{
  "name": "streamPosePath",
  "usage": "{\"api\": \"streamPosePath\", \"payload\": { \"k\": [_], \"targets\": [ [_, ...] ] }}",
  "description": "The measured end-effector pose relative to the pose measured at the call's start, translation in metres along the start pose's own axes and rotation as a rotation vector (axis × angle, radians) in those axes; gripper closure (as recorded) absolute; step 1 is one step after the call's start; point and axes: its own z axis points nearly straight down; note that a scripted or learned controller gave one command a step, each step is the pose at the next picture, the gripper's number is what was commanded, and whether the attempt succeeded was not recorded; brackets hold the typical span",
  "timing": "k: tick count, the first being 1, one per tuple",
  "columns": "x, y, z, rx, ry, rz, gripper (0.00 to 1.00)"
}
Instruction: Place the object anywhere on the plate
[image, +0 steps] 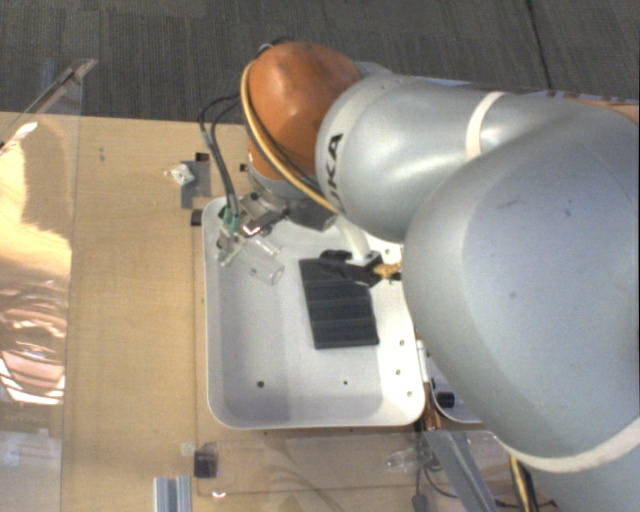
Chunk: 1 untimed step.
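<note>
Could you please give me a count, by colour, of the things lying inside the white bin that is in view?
Black ribbed mat: 1
Small dark and yellow piece by the mat's top edge: 1
Total in the white bin: 2
The arm hides part of the bin, so more may lie beneath it.

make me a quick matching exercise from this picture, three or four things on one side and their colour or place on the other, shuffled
Things:
1. ribbed mat
2. bin
3. wrist band
4. hand

Descriptions:
A. orange, above the bin's far edge
B. white, resting on the wooden bench
C. black, lying flat in the bin
D. over the bin's far left corner

Pairs: 1-C, 2-B, 3-A, 4-D
</note>
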Motion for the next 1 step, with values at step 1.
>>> {"api": "streamPosePath", "payload": {
  "k": [1],
  "targets": [
    [-0.0266,0.0063,-0.0343,-0.004,-0.002,-0.228,1.0]
  ]
}}
